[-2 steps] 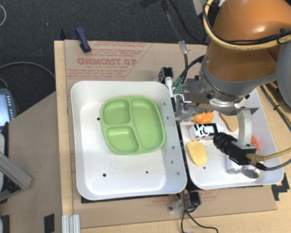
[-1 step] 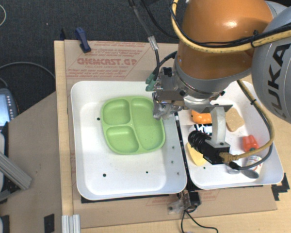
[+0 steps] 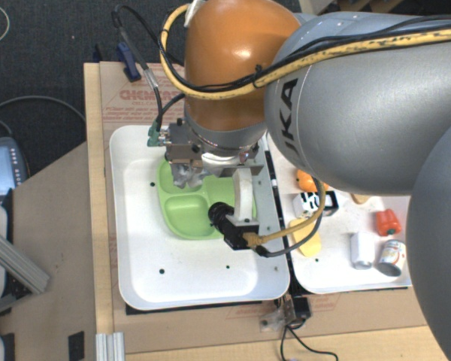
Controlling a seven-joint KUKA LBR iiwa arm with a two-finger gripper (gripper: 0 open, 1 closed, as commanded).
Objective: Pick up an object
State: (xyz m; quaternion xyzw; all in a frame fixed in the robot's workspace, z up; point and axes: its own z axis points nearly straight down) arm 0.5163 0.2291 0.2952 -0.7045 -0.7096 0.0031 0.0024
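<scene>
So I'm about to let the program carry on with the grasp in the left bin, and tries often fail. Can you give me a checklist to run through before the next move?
1. Gripper is over the left bin: ok.
2. It is above a target, the green tray: ok, it sits directly over the tray's upper part.
3. Tray is between the fingers: cannot tell, the wrist hides them.
4. Finger opening: cannot tell.
5. Cables clear of the tray: not ok, the black connector and yellow cable hang at the tray's right edge.
6. Right bin items out of the way: ok, the orange object and small can lie apart from the gripper.
</scene>
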